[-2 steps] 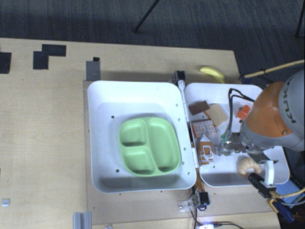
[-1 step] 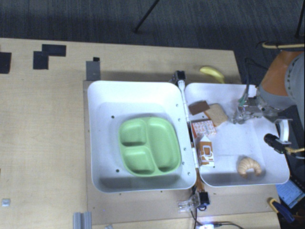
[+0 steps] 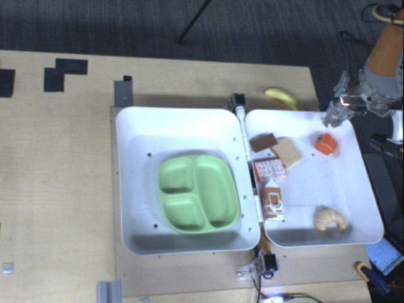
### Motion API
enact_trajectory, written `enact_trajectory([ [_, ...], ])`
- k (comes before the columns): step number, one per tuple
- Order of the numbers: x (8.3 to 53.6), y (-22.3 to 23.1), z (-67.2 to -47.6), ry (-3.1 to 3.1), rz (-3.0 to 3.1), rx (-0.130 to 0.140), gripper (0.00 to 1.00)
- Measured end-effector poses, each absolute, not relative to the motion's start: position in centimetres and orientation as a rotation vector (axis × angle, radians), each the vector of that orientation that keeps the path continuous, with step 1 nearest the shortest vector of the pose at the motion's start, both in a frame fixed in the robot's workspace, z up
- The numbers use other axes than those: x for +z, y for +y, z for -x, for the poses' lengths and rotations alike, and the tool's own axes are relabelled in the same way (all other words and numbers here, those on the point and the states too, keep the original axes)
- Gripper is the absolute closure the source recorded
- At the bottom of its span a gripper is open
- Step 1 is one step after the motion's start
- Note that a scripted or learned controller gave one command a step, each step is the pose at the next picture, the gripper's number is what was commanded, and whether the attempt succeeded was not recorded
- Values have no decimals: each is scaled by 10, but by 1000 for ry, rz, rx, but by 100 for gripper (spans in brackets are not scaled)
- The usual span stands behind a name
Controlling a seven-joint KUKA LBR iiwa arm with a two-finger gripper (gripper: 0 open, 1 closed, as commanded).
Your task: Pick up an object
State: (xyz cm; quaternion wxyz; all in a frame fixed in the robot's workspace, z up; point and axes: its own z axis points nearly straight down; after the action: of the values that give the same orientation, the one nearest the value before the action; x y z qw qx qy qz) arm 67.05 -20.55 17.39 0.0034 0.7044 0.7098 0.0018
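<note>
Up at the right bin's [image 3: 369, 188] far right corner hangs the gripper [image 3: 333, 117], nothing between its fingers — whether they stand apart or together, I cannot tell. Just beside it lies an orange piece [image 3: 326, 144]. A croissant [image 3: 330, 219] sits near the near edge; a green tray [image 3: 197, 192] lies in the left bin [image 3: 132, 169].

Robotics lab test cell. Plywood surface [image 3: 57, 188] bears two white bins [image 3: 132, 131], mounted side by side and joined by clamps [image 3: 237, 101] with trailing wires. Black tape marks [image 3: 63, 73] on the wood at far left. Grey carpet [image 3: 113, 17] beyond. Industrial arm [image 3: 384, 62] enters at right. Bin contents are toy props: green divided tray [image 3: 198, 193], plastic croissant [image 3: 330, 219].
</note>
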Motion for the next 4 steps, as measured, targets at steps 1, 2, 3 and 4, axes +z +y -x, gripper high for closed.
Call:
enact_trajectory([
  [1,173,-205,-670,2226,-2211,3,0],
  [2,89,-120,-662,2225,-2208,10,0],
  [3,102,-120,-664,2228,-2197,16,100],
  [4,101,-120,-664,2230,-2196,15,0],
])
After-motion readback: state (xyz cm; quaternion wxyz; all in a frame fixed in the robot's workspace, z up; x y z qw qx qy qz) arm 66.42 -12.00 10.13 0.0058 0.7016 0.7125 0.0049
